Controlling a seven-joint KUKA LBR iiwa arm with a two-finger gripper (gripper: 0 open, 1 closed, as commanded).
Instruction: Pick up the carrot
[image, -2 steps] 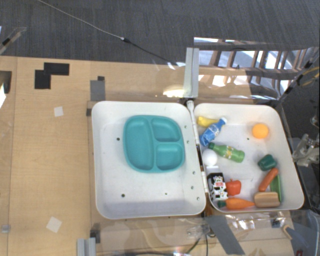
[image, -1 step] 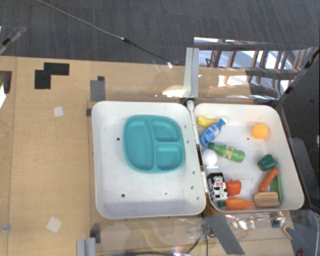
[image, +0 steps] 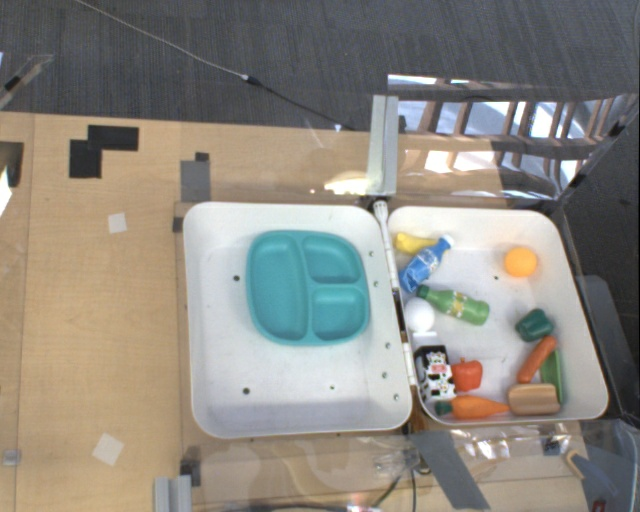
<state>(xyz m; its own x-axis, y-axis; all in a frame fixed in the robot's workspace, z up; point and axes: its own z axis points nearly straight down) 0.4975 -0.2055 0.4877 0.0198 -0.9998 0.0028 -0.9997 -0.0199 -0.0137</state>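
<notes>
White left bin (image: 215, 400) with teal divided plate (image: 306, 286); white right bin (image: 560, 235). Orange ball (image: 520, 262), orange carrot (image: 536, 359), second orange carrot (image: 480, 407), yellow piece (image: 410, 242), blue bottle (image: 423, 265) with white label, green bottle (image: 455, 304) with yellow label, white ball (image: 419, 317), dark green piece (image: 534, 324), red piece (image: 467, 375), black-and-white patterned box (image: 434, 371), tan loaf (image: 533, 399). Bench (image: 90, 330) light wood, black patches at its far left

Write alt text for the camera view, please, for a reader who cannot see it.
Two shallow white bins sit side by side on a wooden bench: the right bin holds toy food, including two carrots, an orange ball and a green bottle. The left bin holds a teal divided plate.
</notes>
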